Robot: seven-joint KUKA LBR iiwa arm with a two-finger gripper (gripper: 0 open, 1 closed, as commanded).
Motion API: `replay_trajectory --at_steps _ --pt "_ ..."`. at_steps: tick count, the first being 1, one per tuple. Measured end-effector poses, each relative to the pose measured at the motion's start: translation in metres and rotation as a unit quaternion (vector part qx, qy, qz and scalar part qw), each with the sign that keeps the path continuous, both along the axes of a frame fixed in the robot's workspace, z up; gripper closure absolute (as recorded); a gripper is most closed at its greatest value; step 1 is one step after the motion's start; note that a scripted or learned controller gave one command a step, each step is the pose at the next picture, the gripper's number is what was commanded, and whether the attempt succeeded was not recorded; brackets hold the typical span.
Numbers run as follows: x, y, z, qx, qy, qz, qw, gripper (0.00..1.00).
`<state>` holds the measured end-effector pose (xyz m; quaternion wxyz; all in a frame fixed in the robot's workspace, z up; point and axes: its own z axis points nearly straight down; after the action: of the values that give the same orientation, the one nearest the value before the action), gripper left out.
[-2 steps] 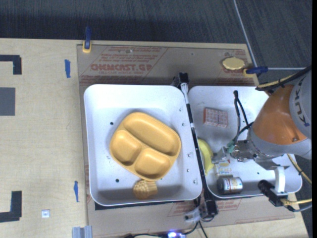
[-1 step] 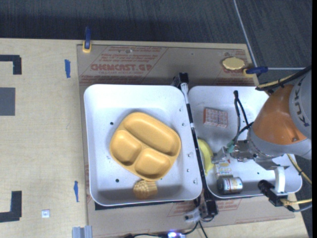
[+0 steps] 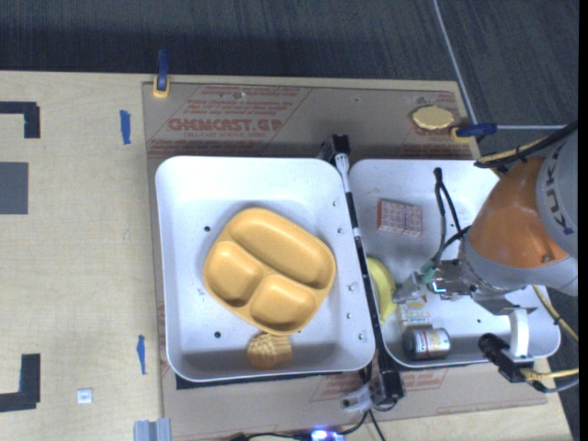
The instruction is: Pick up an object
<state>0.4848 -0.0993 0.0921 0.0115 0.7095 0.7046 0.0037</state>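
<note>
- I am watching the gripper (image 3: pixel 424 281) hanging in the right bin (image 3: pixel 459 184), its grip impossible to tell.
- The arm is hiding part of that bin; a small can (image 3: pixel 426 342) is lying just below.

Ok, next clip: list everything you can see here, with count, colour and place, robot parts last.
Bins: two, white, side by side on the bench.
Tray: one, yellow, three compartments, middle of left bin.
Ball: one, tan, textured, left bin's near edge, below the tray.
Banana: one, yellow, right bin's left wall.
Card: one, white with red print, right bin's far part.
Can: one, silver, lying in right bin's near part.
Arm: one, grey and orange, over right bin.
Tool: one, low beside the banana.
</note>
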Motion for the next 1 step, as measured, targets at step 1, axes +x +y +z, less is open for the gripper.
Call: replay_trajectory --at_steps 1 --pt "0.0001 -0.0005 -0.0001 0.0005 0.000 0.001 1.0000 0.00"
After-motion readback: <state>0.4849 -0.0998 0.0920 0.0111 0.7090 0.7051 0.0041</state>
